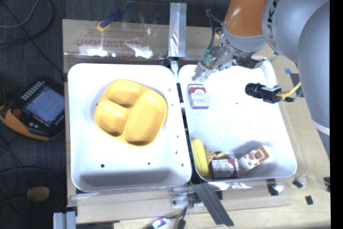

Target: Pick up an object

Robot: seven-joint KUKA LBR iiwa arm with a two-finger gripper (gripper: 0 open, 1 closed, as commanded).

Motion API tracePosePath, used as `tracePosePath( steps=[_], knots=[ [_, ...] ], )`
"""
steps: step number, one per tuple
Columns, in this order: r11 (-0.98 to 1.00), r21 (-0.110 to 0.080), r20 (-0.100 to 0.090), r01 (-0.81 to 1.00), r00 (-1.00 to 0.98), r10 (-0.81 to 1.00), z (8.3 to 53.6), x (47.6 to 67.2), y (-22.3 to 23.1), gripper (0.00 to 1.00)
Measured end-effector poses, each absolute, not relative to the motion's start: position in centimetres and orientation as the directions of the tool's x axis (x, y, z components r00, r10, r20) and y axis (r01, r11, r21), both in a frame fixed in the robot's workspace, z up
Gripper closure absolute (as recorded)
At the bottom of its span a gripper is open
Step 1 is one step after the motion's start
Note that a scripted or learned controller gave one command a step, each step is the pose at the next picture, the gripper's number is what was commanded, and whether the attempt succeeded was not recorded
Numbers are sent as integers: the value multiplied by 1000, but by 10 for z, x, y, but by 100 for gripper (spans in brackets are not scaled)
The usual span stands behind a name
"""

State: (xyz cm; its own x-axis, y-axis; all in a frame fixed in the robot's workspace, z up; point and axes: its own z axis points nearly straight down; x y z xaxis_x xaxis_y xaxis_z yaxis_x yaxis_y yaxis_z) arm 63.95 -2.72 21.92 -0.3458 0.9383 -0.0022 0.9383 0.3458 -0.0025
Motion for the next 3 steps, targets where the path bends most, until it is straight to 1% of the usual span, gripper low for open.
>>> tracePosePath(
  steps=[1, 2, 3],
  knots=[
    [421, -3, 0, 907, -421, 907, 182, 598, -44, 100],
    [420, -1, 0, 907, -420, 907, 183, 623, -83, 100],
    [380, -1, 0, 925, -380, 925, 183, 655, -45, 100]
  ],
)
